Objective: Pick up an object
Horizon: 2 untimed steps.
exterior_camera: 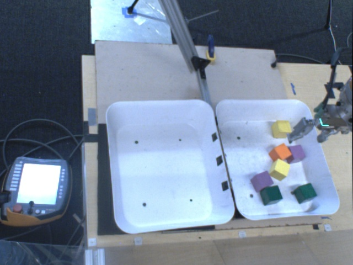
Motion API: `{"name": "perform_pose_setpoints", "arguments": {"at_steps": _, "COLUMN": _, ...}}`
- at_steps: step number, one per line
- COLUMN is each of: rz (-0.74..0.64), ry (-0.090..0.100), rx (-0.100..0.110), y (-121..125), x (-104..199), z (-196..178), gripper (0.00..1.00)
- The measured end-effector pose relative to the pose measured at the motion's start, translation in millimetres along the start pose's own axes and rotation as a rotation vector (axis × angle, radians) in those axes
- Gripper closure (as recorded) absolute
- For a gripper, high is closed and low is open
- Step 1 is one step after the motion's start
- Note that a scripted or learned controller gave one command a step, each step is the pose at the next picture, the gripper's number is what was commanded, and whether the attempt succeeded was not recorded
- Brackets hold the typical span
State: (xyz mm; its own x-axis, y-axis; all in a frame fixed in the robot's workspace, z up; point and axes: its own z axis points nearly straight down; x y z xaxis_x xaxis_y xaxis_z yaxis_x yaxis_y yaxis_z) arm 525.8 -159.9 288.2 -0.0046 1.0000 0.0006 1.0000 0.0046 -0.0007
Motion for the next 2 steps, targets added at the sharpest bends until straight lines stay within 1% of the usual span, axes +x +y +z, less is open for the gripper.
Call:
{"name": "perform_pose_setpoints", "arguments": {"at_steps": 1, "rz": 0.001, "ry": -0.001, "rx": -0.003, "y": 1, "x": 0, "z": -1, "gripper": 0.0}}
{"name": "perform_pose_setpoints", "arguments": {"at_steps": 2, "rz": 0.002, "ry": 0.0, "rx": 0.002, "y": -4, "x": 4, "z": 59, "gripper": 0.0}}
